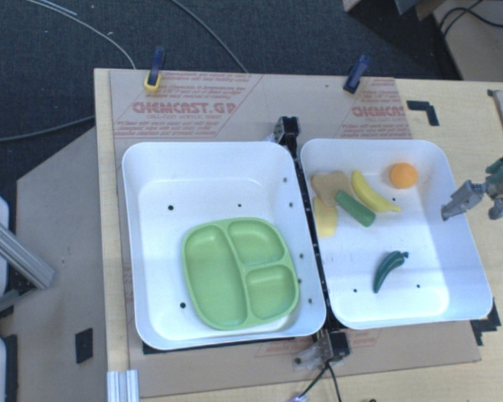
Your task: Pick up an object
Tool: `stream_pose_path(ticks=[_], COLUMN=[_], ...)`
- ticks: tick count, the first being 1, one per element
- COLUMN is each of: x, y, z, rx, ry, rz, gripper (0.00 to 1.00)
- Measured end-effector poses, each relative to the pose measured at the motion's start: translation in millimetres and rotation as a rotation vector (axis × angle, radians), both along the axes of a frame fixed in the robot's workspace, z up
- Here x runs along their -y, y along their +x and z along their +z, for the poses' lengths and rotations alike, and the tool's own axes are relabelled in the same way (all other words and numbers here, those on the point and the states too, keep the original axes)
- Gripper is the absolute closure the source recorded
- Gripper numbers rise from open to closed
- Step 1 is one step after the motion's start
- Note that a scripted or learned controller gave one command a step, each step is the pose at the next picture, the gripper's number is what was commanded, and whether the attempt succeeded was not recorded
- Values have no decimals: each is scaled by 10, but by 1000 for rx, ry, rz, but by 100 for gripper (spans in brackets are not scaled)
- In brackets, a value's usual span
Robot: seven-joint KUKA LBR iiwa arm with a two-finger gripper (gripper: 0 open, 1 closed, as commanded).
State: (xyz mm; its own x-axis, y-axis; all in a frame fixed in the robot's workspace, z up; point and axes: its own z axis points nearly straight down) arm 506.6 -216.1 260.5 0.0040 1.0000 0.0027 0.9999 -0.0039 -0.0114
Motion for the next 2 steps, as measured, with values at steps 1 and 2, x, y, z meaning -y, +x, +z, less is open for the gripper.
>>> stream_pose_path(ticks=[1, 2], x=[-6, -17], y=[25, 100], z=[60, -400], rx=[12, 6], ry=[-4, -1], rz=[4, 4], gripper=[0, 0])
